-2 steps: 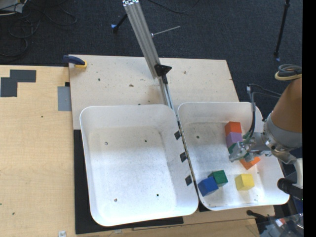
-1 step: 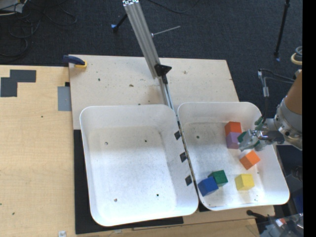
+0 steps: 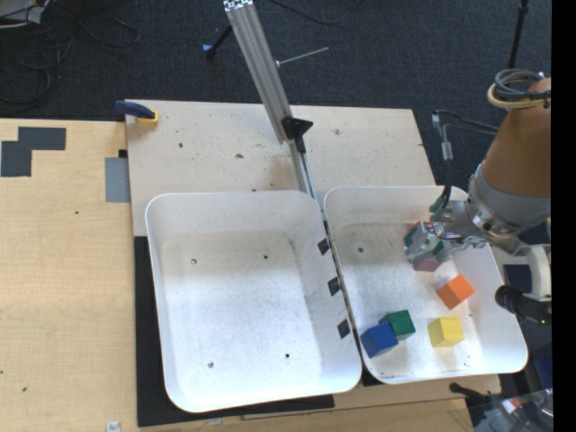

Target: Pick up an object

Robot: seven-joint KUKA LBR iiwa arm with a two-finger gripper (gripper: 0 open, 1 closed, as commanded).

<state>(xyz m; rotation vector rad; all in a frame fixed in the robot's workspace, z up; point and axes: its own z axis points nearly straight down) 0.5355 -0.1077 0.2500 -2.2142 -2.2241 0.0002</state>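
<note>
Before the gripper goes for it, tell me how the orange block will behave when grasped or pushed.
The orange block looks like a rigid cube, so it should keep its shape under the fingers. Its flat faces suggest it will slide, not roll, on the right bin floor. It lies turned diagonally, so it may twist if pinched off-square.

Even, fairly bright overhead light covers the scene, and the two shallow white plastic bins (image 3: 243,304) left of the two-finger gripper (image 3: 423,244) show no glare. Shadows are soft and short, lying just under the bin rims. The picture is mildly soft and grainy; the gripper itself is blurred. The dark carpeted floor (image 3: 378,34) behind it reads dim.
</note>
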